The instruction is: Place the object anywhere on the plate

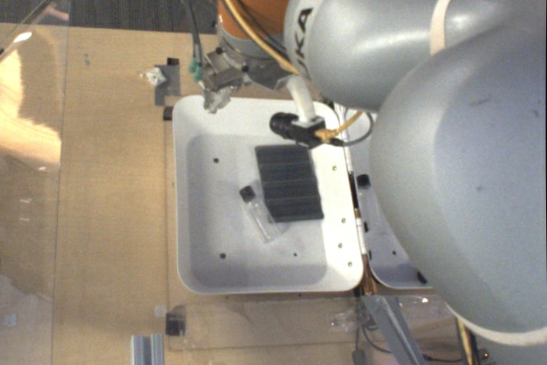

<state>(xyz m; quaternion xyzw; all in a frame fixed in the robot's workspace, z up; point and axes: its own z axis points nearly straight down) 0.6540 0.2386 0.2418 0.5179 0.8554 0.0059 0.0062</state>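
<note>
A dark ribbed rectangular plate (289,182) lies flat in the middle of the left white bin (198,256). Touching the plate's lower left edge is a small clear object (259,216) with a black cap, resting on the bin floor. My gripper (214,95) hangs over the bin's far left corner, well above and to the left of both the plate and the clear object. Nothing shows beneath it but the bin rim.
The arm's big grey body covers the right side of the view and most of the right bin (386,269). A black and yellow cable fitting (297,129) hangs just beyond the plate's far edge. A small black bracket (168,85) sits on the wooden bench left of the gripper.
</note>
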